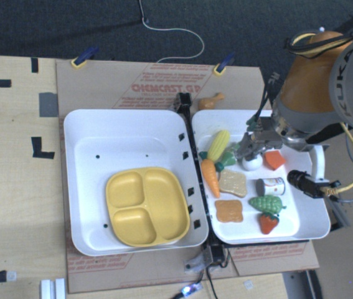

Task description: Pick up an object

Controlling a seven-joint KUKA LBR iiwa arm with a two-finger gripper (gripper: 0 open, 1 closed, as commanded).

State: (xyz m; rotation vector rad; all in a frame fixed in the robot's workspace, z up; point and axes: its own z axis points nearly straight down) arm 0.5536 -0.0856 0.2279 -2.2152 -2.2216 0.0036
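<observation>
Two shallow white bins of smooth, slightly glossy plastic sit side by side on a brown cardboard sheet (164,83) with red print. The left bin (83,136) holds a yellow plate (147,205) with rounded corners and three compartments; its surface looks matte.

The right bin (313,220) holds a group of small toy foods, which look like moulded plastic. A corn cob (218,143), yellow and ribbed, lies tilted near the inner wall. Just below it is an orange carrot (210,176), long and pointed. A beige slice of bread (233,183) with speckled texture lies beside the carrot, and an orange toast piece (229,211) is under it. Near the right side there is a small can (271,185), lying on its side, a bumpy green vegetable (265,204) and a red strawberry (268,223) touching it. An orange-red block (275,160) sits close to the gripper.

The gripper (251,148) is low over the upper middle of the right bin, above a small white round object (250,163) and a dark green piece (226,160). I cannot tell if it grips something.
</observation>
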